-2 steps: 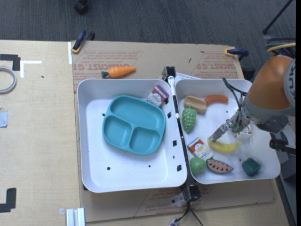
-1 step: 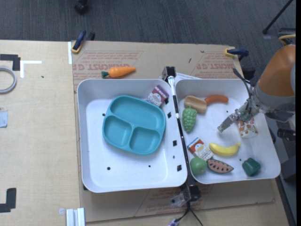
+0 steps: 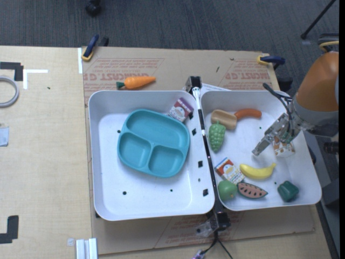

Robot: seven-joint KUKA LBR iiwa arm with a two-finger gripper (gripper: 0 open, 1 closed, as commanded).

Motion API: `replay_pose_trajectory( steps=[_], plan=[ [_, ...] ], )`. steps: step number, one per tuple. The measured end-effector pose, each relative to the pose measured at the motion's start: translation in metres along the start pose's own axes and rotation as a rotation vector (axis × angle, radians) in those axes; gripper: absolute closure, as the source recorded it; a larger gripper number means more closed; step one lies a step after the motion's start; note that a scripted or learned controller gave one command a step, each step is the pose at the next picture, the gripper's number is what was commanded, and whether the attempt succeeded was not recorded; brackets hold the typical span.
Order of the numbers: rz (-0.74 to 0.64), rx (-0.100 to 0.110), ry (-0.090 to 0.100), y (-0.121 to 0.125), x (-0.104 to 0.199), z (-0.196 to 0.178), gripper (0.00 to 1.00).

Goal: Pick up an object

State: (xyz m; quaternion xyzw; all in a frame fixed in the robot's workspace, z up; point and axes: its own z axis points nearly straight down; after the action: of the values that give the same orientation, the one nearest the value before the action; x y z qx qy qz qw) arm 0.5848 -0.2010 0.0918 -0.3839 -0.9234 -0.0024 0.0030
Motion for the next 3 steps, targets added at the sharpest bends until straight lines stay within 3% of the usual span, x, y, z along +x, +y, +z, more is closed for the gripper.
replay_pose_trajectory(
  steps=[1,2,3],
  plan=[
    [-0.268,0.002,-0.009,0.03,0.017,-0.001,0.0],
    [-0.265,0.0,-0.012,0.03,0.016,-0.011,1.0],
    [-0.476,0.002,-0.011,0.097,0.079,-0.152,1.0]
  ],
)
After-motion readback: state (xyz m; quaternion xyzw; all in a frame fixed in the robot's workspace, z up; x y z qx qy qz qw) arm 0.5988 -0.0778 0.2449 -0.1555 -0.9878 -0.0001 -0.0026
